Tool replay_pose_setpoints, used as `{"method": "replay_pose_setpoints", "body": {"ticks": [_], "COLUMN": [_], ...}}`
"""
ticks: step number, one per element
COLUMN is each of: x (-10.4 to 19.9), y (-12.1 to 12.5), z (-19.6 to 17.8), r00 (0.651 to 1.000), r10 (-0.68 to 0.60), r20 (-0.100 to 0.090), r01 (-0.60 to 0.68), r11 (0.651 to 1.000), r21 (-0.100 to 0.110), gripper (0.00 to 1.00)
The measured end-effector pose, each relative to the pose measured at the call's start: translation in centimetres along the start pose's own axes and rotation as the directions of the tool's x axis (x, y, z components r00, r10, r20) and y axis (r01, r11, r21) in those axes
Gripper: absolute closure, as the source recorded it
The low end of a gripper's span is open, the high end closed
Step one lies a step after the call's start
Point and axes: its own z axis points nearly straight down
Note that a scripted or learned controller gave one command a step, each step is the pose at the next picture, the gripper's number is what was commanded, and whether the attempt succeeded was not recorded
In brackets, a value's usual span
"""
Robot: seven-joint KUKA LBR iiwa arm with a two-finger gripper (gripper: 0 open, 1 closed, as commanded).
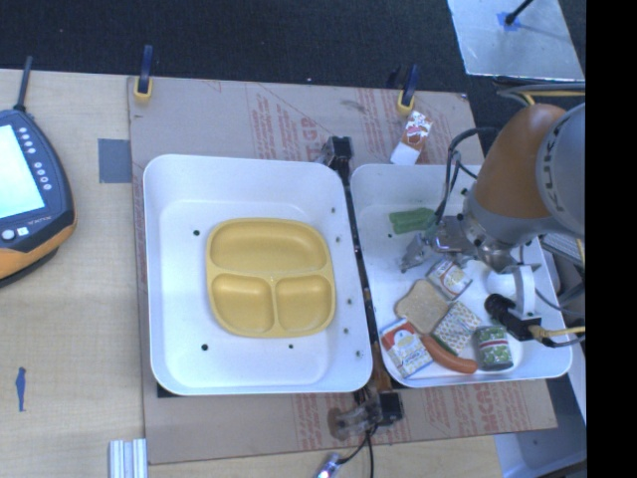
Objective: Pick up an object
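Though shot from above at a slant, plenty to read here:

Left bin (159, 267): white, shallow, carrying a yellow three-compartment tray (270, 275) roughly in the middle.

Right bin (370, 192): white too, pushed right up against the left one, all the small stuff piled in its near half.

Arm (528, 172): grey with the orange band, reaching in from the right, hanging over the right bin's far half.

Gripper (430, 252): low over the bin, just beside the green flat piece; open or clenched, honestly cannot tell, too small and dark; nothing seen between its tips.

Green flat piece (411, 220): lying flat toward the far side of the right bin, apart from the pile.

Bread slice (424, 307): tan, mid-bin, touching the cracker.

Cracker (457, 326): speckled, tilted, right next to the bread.

Hot dog (446, 356): orange-red, near the front rim.

Small carton (406, 348): red and white, front-left corner of the right bin.

Green jar (493, 348): dark lid, front-right area.

Teach pendant (28, 202): left edge of the bench, well apart from the bins.
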Motion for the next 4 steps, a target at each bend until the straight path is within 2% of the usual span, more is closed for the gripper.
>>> {"method": "replay_pose_setpoints", "body": {"ticks": [1, 2, 3, 4], "x": [2.4, 2.0, 1.8, 7.9], "y": [-4.6, -6.7, -6.7, -1.3], "z": [0.0, 0.0, -1.0, -10.1], "r00": [1.000, 1.000, 1.000, 1.000], "r10": [0.000, -0.001, -0.007, 0.001], "r20": [-0.001, -0.001, 0.001, -0.002], "r01": [0.000, 0.001, 0.007, -0.001], "r11": [1.000, 1.000, 1.000, 1.000], "r21": [-0.001, -0.001, -0.001, -0.004], "gripper": [0.00, 0.00, 1.00, 1.00]}}
